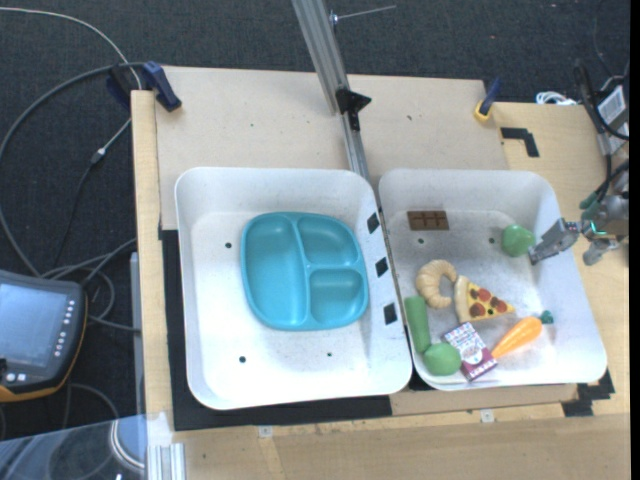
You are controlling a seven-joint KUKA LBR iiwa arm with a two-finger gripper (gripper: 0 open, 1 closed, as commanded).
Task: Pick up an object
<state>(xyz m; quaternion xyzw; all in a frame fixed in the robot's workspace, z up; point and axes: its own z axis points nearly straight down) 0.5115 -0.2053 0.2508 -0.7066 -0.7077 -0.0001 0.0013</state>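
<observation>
My gripper (572, 247) hangs over the right rim of the right bin (560, 203), open with nothing between its fingers. Its left finger (548, 243) points down-left, just right of a green ball (517, 239), apart from it. Further left in this bin lie a brown chocolate bar (428, 221), a beige croissant (436, 282) and a pizza slice (482, 302). Along the bin's front lie an orange carrot (520, 336), a pink box (470, 351), a green cucumber (417, 323) and a green lime (441, 359).
The left bin (200, 268) holds a teal divided plate (303, 269). A metal pole (325, 43) slants down to the gap between the bins. Cables and a pendant (35, 333) lie off the bench at the left.
</observation>
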